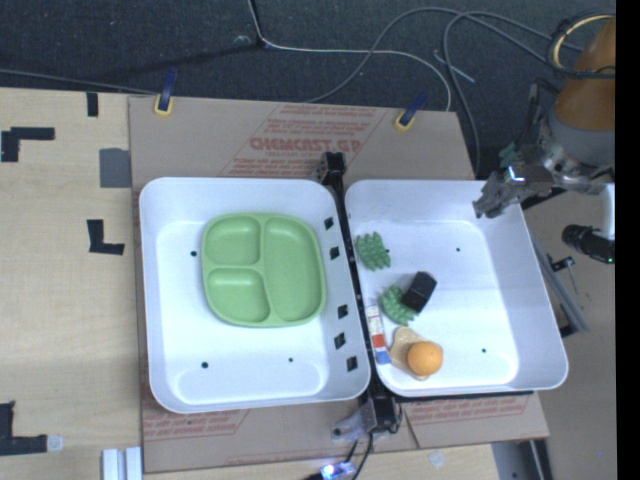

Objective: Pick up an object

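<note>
Orange ball [425, 358] well apart from fingers [490, 204]

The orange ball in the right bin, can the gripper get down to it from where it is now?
Probably yes: the orange ball lies uncovered from above, though it touches a tan piece; the gripper is at the bin's far edge.

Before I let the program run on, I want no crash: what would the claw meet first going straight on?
Probably the right bin's bare white floor near its far right corner; the claw points down-left, though depth is unclear.
</note>
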`<state>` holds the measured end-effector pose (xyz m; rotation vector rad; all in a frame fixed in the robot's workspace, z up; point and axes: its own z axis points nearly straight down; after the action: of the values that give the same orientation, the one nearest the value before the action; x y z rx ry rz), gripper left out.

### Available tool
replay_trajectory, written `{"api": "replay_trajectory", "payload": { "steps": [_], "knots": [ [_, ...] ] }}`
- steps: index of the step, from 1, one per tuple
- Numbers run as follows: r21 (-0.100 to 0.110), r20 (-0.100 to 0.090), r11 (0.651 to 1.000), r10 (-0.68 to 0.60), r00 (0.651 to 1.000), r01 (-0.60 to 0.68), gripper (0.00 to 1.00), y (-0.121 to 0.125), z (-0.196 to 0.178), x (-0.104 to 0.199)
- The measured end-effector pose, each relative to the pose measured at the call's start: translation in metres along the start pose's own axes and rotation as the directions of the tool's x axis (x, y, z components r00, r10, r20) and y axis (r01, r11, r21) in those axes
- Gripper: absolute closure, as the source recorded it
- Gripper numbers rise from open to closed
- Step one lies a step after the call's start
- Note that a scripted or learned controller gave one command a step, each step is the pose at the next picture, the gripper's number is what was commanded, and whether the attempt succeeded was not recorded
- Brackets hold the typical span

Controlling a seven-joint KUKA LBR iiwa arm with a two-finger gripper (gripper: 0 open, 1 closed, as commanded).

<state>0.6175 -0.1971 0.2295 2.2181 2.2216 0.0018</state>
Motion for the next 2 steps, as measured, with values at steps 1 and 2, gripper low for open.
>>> {"api": "replay_trajectory", "payload": {
  "steps": [1,2],
  "knots": [
    [0.002,-0.002,1.0,-0.004,1.0,0.004,1.0,0.004,-0.009,0.056],
    [0.003,-0.001,1.0,-0.004,1.0,0.004,1.0,0.002,-0.012,0.115]
  ]
}}
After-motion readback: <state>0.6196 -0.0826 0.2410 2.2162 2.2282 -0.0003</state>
